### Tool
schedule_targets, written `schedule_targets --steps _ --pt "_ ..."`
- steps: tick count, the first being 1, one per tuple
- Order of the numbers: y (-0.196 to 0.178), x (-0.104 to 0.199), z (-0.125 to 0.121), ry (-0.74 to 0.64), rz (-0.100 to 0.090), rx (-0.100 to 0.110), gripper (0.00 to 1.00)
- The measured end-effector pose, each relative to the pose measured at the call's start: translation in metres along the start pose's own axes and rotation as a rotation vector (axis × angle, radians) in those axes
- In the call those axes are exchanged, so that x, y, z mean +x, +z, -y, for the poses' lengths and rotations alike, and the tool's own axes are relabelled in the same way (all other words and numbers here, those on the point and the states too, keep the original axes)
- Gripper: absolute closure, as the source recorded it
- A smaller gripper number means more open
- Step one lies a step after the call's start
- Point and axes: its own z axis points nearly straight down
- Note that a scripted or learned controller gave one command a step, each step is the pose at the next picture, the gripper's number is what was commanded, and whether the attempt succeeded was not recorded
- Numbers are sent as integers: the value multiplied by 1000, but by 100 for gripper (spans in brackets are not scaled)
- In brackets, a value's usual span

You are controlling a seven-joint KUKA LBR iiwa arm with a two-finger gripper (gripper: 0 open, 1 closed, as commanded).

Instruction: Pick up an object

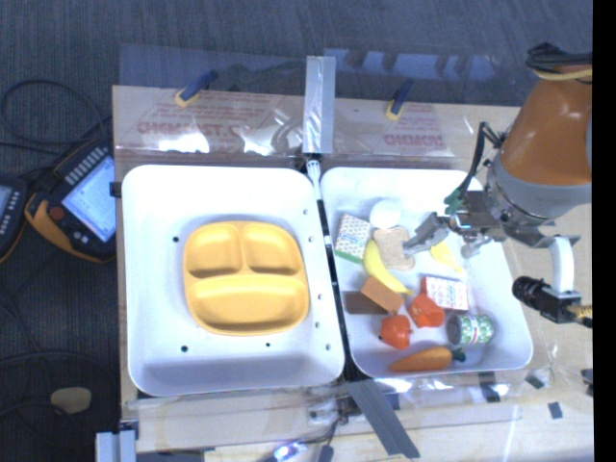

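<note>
My gripper [447, 237] hovers over the upper middle of the right bin [510, 301], its fingers spread open with nothing held between them. Just below it lies a small yellow piece [443, 254]. To its left are a bread slice [393, 246], a banana [382, 269] and a white ball [385, 212]. A patterned box [352, 231] sits by the bin's left wall. Lower down lie an orange wedge [383, 294], a brown block [359, 303], two red vegetables [424, 310] [395, 331], a pink-and-white box [446, 292], a green can [470, 330] and a carrot [421, 359].
The left bin [144, 258] holds a yellow divided plate [245, 275]. The arm's orange band [553, 128] rises at the right, over the right bin's far corner. A handheld pendant [82, 200] with cables lies on the floor to the left.
</note>
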Motion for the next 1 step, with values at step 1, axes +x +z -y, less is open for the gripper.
schedule_targets --steps 1 --pt "144 -1 -30 114 0 2 0"
